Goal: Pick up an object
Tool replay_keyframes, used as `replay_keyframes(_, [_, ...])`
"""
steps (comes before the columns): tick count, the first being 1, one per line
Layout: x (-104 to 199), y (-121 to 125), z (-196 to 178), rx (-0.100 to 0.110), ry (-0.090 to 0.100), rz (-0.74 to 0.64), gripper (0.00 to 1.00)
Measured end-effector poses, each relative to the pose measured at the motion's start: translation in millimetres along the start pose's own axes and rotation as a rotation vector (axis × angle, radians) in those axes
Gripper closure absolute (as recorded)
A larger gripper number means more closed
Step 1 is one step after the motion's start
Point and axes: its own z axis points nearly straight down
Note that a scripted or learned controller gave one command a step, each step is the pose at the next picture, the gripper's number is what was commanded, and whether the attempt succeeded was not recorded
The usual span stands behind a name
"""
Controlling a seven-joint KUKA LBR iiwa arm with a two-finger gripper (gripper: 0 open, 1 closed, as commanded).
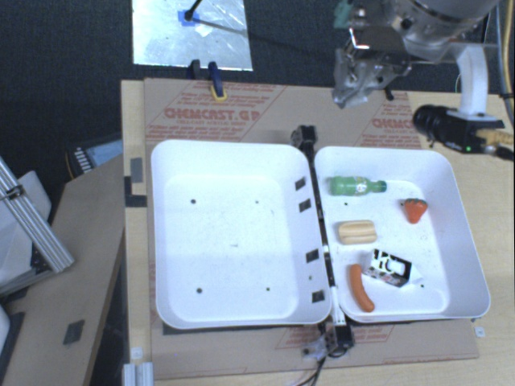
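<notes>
Looking down on the worktop (pixel 96 215), you find the claw (pixel 360 79) hanging high at the far side, above the brown cardboard sheet (pixel 241 111) and just beyond the far rim of the right bin (pixel 463 240). Whether it is wide or narrow you cannot tell from here, since the tip is a blur of grey metal; nothing is visibly gripped in it.

Everything you might pick lies in that right bin, on the near side of the claw. The green bottle (pixel 356 186) is closest, lying on its side almost straight below the claw, with its long axis running left to right and its cap end pointing right. Nearer to you sits the tan bun-shaped piece (pixel 356 232), also lying left to right. The orange-red piece (pixel 414 210) rests to the right of those two, close to the bin's right wall. Nearest of all are the orange sausage (pixel 360 287), lying far-to-near with a slight slant, and the black-and-white packet (pixel 390 267) just beside it on the right.

The left bin (pixel 169 167) holds none of them, so your travel is one way: toward the near side and down. For the bottle, judge the descent as almost vertical, and set the closing line across its body, far to near.
</notes>
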Motion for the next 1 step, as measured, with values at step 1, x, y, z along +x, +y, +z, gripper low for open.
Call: replay_keyframes(1, [-97.7,0.2,5.0,0.011,-0.005,0.015,1.0])
